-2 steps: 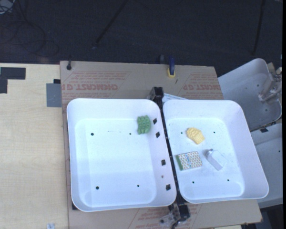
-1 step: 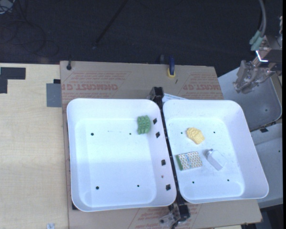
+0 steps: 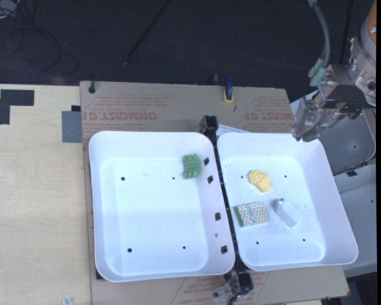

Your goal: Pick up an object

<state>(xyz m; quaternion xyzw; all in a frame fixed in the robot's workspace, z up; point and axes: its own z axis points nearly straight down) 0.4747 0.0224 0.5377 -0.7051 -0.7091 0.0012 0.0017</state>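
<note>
Claw (image 3: 303,131) above right bin (image 3: 330,176) far corner, seemingly holding nothing.

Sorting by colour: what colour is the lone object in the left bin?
Green, seen clearly in the camera view.

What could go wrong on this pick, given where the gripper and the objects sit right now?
1. The gripper hangs over the right bin's far corner rim, so a straight descent may hit the rim.
2. The checkered pad and the grey block lie close together; closing on one could nudge the other.
3. The yellow piece looks small and rounded and might slip.
</note>
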